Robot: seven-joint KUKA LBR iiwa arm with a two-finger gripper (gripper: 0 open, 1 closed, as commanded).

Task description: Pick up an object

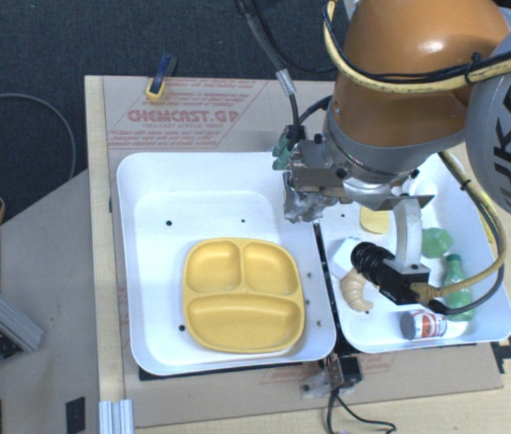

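camera view: tool point(307, 208) hangs over the left bin's point(203, 204) right rim, grip unclear.

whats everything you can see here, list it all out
left bin: 1, white, left half of the board
right bin: 1, white, touching the left bin's right side
divided plate: 1, yellow, in the left bin, near front
croissant-shaped piece: 1, tan, right bin, by the seam
small can: 1, pale with a red label, lying at the right bin's front
bottle: 1, green, right bin, right side
lump: 1, pale green, right bin, behind the bottle
flat piece: 1, pale yellow, right bin, partly under the arm
clamp: 1, yellow and blue, board's far edge
board: 1, brown, printed, under both bins
arm: 1, grey and orange, from the right
pincer: 1, metal, over the bins' seam
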